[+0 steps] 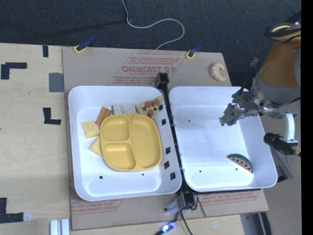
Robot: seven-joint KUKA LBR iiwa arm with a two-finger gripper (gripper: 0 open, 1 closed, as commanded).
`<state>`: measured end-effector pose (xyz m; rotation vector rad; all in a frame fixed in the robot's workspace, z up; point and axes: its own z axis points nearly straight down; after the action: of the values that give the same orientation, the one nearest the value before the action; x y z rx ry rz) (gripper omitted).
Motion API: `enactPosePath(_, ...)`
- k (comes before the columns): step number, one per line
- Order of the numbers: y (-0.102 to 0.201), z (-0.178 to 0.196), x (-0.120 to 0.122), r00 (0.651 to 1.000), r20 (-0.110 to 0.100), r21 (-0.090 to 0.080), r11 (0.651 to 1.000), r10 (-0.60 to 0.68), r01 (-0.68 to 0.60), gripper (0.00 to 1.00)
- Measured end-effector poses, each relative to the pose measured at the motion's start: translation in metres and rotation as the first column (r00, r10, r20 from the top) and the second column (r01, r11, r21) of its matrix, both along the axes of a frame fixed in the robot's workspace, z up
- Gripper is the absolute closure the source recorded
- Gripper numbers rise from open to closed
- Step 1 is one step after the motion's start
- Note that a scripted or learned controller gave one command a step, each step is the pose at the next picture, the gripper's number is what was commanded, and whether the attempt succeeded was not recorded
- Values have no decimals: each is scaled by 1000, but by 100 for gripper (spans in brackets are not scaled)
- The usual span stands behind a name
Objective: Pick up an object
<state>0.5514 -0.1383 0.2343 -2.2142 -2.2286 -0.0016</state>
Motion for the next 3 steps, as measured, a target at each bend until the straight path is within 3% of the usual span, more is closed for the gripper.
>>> enactPosePath(2,69,-7,61,1000,-1,-1,1000,-1,1,100)
enactPosePath(3,124,-8,90,1000,0,0,1000,0,0,100)
